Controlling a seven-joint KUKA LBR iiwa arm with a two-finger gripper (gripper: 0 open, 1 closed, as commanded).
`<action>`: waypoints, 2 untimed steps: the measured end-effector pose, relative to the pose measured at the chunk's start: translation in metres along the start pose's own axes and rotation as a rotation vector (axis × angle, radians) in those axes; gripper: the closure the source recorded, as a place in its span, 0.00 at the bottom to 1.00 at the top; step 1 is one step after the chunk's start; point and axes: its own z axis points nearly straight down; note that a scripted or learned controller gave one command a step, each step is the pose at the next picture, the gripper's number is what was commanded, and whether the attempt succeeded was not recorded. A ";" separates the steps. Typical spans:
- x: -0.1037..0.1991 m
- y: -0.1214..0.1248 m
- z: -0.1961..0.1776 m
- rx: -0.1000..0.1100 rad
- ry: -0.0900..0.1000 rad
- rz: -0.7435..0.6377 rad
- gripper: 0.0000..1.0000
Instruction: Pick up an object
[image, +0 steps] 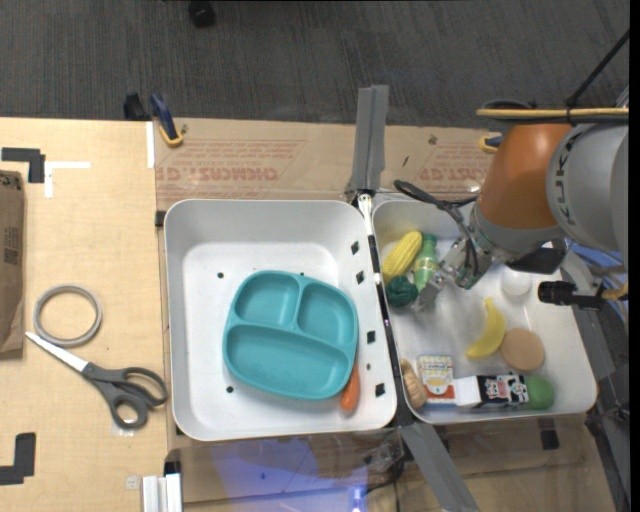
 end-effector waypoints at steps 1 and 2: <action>0.037 -0.044 0.000 -0.002 0.002 0.214 0.00; -0.019 -0.001 0.000 -0.003 0.000 0.233 0.00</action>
